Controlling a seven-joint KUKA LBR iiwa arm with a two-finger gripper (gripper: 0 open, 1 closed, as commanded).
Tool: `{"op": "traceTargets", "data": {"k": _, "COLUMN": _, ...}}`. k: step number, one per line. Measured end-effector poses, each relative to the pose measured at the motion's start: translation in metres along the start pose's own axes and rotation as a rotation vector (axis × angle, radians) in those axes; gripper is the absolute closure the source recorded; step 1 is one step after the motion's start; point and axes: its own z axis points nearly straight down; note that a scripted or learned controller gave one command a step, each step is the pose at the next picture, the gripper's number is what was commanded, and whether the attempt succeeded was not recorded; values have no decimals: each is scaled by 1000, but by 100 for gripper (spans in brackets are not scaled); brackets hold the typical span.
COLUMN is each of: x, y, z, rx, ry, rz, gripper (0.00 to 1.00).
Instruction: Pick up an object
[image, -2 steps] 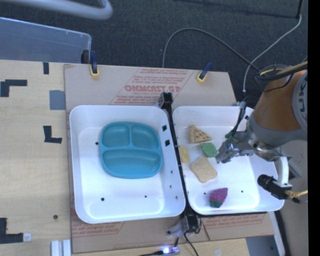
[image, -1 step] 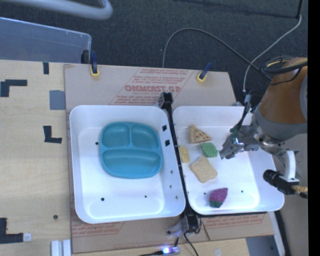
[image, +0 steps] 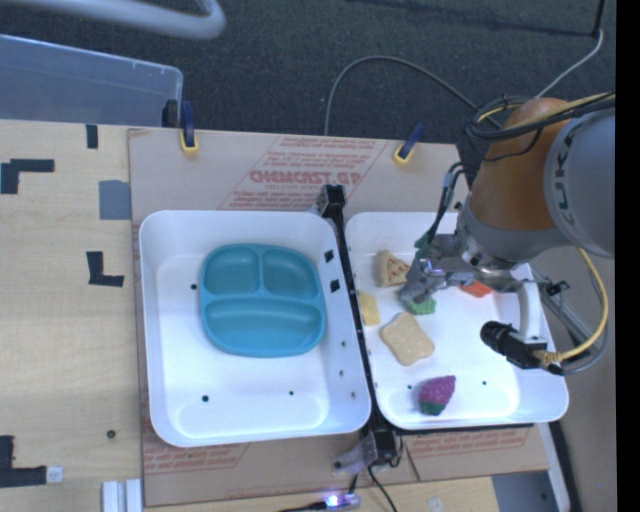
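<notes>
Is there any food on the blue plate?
No. The blue plate in the left bin shows bare compartments; the toy food pieces lie in the right bin.

We count two shallow white bins side by side: the left bin (image: 160, 330) at nine o'clock of the view's centre and the right bin (image: 520, 400) at three o'clock. One blue divided plate (image: 262, 300) with three compartments lies in the left bin.

In the right bin we count six small items: one tan cracker-like piece (image: 390, 267) at eleven o'clock of that bin, one pale yellow piece (image: 369, 309) at nine o'clock, one toast-shaped slice (image: 406, 339) near its middle, one purple-and-green piece (image: 436, 393) at six o'clock, one green piece (image: 422, 305) and one orange-red piece (image: 478, 290) under the arm.

Two yellow-tipped clamps (image: 186, 128) (image: 407, 148) sit at twelve o'clock of the board.
</notes>
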Motion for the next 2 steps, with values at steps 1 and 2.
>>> {"op": "traceTargets", "data": {"k": 1, "x": 57, "y": 28, "z": 3, "rx": -1, "ry": 1, "rz": -2, "gripper": 100}}
{"op": "traceTargets", "data": {"k": 2, "x": 106, "y": 47, "z": 10, "rx": 0, "ry": 0, "rz": -1, "gripper": 100}}
